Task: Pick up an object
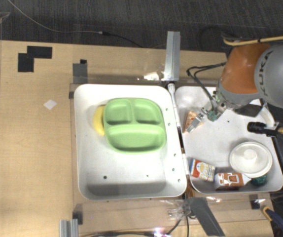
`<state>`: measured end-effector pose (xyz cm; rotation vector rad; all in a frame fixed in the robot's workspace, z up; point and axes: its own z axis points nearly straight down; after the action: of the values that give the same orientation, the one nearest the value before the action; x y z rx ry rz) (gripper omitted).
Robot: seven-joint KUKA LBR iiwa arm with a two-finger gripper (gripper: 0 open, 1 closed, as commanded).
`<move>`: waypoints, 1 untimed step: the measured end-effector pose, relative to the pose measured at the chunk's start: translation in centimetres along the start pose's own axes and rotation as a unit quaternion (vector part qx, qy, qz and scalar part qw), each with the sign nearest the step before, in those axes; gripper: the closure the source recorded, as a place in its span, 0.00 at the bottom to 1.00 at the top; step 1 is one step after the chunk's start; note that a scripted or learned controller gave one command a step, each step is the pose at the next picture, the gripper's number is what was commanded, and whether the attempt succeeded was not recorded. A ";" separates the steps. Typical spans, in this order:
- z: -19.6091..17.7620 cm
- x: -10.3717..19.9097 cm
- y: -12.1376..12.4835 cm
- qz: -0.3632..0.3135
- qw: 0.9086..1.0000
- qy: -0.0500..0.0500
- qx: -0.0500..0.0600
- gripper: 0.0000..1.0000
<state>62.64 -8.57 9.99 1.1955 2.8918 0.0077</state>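
Fingers [204, 116] beside small orange-brown packet [192, 120]

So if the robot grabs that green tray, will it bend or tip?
The green tray looks like moulded plastic, so probably stiff and light. It is wide with three hollows, so a grip on one edge might tilt it. It partly rests on something yellow, so it may rock.

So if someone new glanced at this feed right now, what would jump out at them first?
Probably the green divided tray, lying in the left bin and covering most of a yellow object at its left edge. Next, the grey arm with its orange band, reaching into the right bin, its gripper low beside a small brownish packet. A white bowl sits near that bin's front right.
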 end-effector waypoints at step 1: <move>0.5 -2.2 1.1 0.025 1.000 -0.001 -0.003 0.00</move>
<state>65.01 -9.37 9.51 1.2650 2.8580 0.0159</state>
